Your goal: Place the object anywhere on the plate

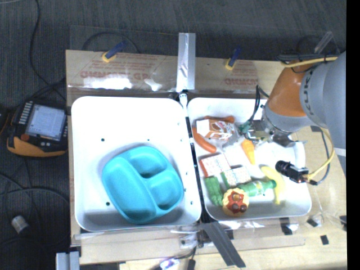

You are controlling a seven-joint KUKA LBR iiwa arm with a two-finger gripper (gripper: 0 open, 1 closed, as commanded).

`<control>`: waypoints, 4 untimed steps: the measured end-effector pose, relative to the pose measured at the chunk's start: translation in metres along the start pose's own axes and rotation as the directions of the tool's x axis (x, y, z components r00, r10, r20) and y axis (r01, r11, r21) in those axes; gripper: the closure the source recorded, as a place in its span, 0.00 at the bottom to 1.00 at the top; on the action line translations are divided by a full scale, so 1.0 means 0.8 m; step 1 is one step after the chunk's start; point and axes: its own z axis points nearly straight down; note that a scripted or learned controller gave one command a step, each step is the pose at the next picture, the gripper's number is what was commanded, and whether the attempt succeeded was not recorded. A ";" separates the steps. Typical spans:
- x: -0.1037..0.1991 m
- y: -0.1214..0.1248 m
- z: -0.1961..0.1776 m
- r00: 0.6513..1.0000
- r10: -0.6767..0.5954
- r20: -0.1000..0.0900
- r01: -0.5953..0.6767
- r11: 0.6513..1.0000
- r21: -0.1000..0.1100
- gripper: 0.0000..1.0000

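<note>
Over the right bin (304, 204), the grey arm with its orange band comes in from the right edge, and its bulk hides that bin's upper right corner. Its gripper (254, 129) sits low by a small carrot-shaped toy (248, 149); I cannot tell whether it is open, closed or gripping anything, as it is too small and dark to read. Toy groceries crowd the bin: an orange-and-white packet (216, 127) whose print is too blurred to read, a long orange carrot (203, 142) beside it, two small white cartons (222, 165) with illegible labels, a green piece (213, 188), a round yellow-and-red fruit (235, 201), a green bottle (256, 188) and a yellow banana (272, 180).

A smooth turquoise plastic plate (143, 182) with three rounded compartments lies in the left bin (93, 122). Reversed red lettering on the clear sheet (126, 72) covering the counter's far end cannot be made out.
</note>
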 end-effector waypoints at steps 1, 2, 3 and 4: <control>-0.002 0.019 0.005 1.000 -0.002 0.001 0.002 1.000 -0.008 0.00; 0.000 0.022 -0.008 1.000 -0.003 -0.001 0.003 1.000 -0.013 1.00; 0.087 -0.038 -0.112 0.980 -0.199 0.000 0.199 0.980 0.001 1.00; 0.181 -0.021 -0.112 0.975 -0.222 -0.001 0.222 0.975 0.001 1.00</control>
